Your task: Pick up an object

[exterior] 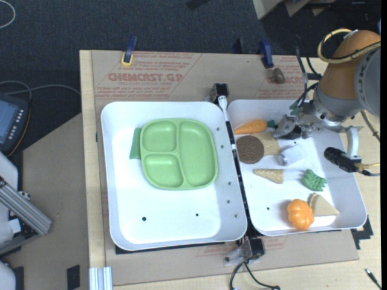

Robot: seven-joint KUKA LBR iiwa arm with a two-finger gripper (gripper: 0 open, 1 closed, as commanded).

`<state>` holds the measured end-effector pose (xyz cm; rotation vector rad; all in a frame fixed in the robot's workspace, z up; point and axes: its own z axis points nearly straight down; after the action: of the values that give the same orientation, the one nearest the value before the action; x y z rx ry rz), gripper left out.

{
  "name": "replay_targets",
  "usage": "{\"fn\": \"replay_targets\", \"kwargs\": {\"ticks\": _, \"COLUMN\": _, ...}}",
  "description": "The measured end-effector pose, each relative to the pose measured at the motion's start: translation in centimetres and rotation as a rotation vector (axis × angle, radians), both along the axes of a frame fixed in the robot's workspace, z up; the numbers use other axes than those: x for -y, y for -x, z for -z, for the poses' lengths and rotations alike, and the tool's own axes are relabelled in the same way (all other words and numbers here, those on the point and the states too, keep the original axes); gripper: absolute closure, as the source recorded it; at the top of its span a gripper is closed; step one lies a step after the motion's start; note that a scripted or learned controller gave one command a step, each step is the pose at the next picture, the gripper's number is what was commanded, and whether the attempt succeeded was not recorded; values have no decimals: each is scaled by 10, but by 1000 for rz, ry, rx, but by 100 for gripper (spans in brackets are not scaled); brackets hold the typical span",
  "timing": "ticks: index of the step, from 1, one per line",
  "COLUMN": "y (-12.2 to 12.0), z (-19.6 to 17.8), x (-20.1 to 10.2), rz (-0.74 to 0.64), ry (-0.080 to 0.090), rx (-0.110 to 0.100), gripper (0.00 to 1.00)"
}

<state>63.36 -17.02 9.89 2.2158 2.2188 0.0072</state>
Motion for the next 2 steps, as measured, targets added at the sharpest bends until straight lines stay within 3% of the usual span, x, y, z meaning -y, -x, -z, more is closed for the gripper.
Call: {"fn": "replay_targets", "kwargs": {"ticks": 2, "y": -3, "z": -109, "x": 1, "rz": 0, "ry": 1, "rx": 0, "gripper": 100}}
